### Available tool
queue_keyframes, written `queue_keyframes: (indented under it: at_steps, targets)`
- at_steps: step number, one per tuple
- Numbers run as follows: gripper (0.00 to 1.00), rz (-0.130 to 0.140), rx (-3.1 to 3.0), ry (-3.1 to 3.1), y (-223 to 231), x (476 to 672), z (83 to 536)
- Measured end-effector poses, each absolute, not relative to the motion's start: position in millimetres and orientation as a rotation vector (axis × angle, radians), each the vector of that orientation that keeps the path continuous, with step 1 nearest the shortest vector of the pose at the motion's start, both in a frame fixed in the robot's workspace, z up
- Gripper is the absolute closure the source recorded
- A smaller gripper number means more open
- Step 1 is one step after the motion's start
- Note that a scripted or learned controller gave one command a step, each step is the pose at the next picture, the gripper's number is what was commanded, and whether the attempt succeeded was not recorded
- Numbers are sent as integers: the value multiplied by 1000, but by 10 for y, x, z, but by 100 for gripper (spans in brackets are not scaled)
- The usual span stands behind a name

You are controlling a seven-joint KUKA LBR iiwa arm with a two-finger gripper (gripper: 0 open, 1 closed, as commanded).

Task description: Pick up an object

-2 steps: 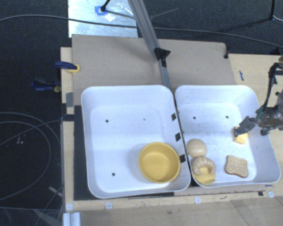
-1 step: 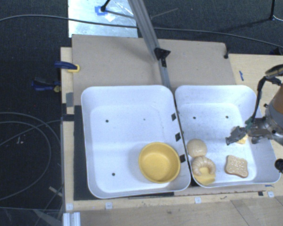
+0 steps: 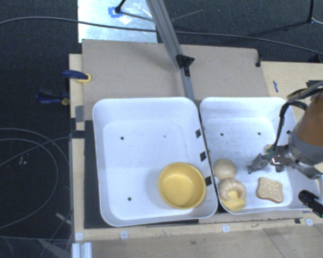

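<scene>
Nearest in the right bin (image 3: 242,112) lie a curled, glossy croissant-shaped piece (image 3: 232,192) against the near-left wall and a flat, speckled tan slice of bread (image 3: 270,190) to its right, its long axis running left to right with a slight tilt. Just beyond the croissant sits a smooth, pale round bun (image 3: 224,169). In the left bin (image 3: 145,112), a shallow yellow bowl (image 3: 182,184) stands upright in the near-right corner. The gripper (image 3: 261,164) hangs just beyond the bread slice, its grey metal fingers (image 3: 257,166) pointing left; whether they are spread or pressed together cannot be told. Nothing shows between them.
</scene>
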State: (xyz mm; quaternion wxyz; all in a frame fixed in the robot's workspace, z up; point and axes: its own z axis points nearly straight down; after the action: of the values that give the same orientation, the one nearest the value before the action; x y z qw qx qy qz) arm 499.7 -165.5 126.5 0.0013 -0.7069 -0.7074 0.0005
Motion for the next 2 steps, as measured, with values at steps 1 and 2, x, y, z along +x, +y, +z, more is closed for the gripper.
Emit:
queue_keyframes:
  at_steps: [1,2]
  targets:
    - [0,1,-2220,-2221,-1652,4999,889]
    - [100,-2,-2224,-2223,-1657,5009,1010]
